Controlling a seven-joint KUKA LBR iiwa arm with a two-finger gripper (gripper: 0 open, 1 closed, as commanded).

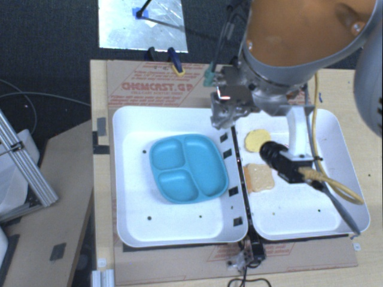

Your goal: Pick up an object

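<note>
Two shallow white bins sit side by side on my surface (149,85): the left bin (128,160) and the right bin (299,208). The grey arm (305,23) with its orange band comes in over the right bin's far side. Its hand (222,117) hangs over the far end of the divide between the bins, and I cannot tell whether it is released or clenched. A blue three-compartment plate (188,167) lies mid left bin. In the right bin, close to the divide, lie a tan toast-like slice (258,177) and, just beyond it, a yellow round piece (257,139).
</note>
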